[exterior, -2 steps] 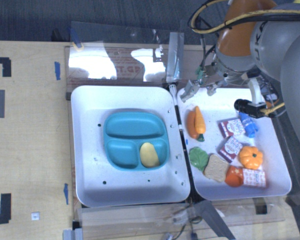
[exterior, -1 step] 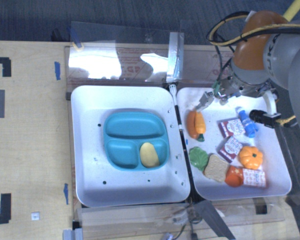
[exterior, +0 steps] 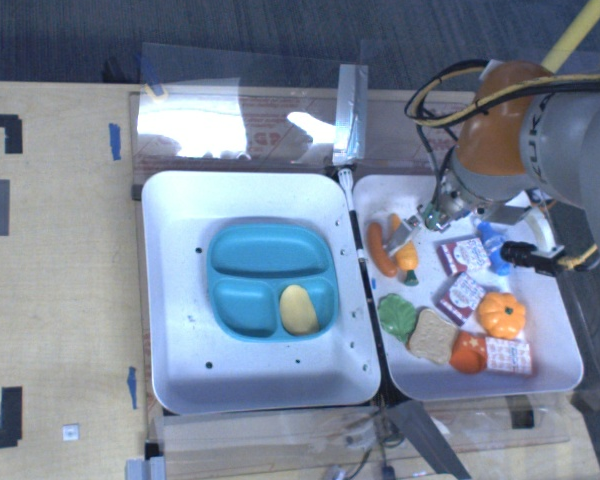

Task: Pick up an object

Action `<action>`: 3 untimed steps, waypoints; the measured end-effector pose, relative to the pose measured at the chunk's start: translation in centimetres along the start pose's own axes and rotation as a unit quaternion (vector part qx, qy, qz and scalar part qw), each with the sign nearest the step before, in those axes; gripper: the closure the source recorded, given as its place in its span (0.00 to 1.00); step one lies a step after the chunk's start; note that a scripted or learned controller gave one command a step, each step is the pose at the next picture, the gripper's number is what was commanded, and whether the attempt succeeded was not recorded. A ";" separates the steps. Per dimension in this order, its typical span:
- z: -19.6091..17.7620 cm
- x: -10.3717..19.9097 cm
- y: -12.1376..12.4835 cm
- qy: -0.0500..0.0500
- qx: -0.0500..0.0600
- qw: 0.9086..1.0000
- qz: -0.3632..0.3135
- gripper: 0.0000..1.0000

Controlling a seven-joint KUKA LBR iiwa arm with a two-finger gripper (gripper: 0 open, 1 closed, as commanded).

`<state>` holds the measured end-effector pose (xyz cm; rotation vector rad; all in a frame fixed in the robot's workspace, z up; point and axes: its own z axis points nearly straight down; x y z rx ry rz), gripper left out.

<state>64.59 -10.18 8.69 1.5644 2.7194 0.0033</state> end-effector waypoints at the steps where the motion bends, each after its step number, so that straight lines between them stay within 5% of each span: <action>1: -1.4 -0.1 0.2 -0.003 -0.004 1.000 0.000 1.00; 2: -10.3 3.3 4.7 -0.001 -0.003 0.998 0.057 1.00; 3: -11.3 3.3 4.8 -0.002 -0.004 0.998 0.057 1.00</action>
